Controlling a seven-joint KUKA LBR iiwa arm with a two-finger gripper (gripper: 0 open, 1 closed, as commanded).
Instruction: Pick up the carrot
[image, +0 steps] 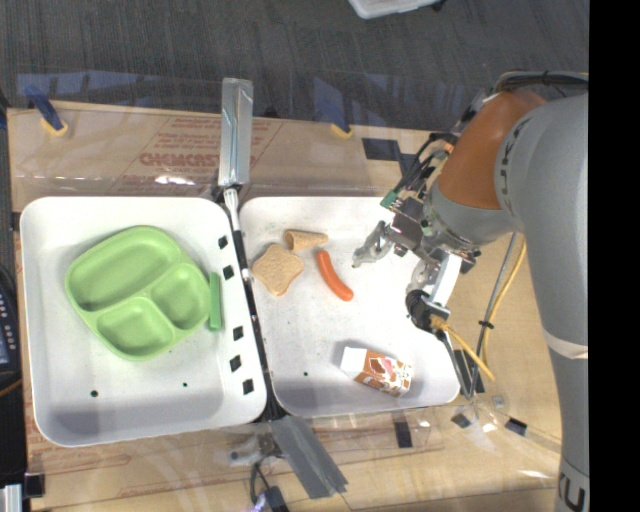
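Robot gripper (385, 268), jaws open and empty, hangs right of the carrot (335, 275); descending off-centre could knock it away.

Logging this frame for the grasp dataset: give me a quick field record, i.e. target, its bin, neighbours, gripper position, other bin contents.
target: carrot, lying flat on the floor of the right bin
neighbours: bread slice to its left, bread roll at upper left, small carton lower in the view
gripper: over the right bin, just right of the carrot, nothing between the fingers
contact: none visible with the carrot
left bin: holds a green divided tray
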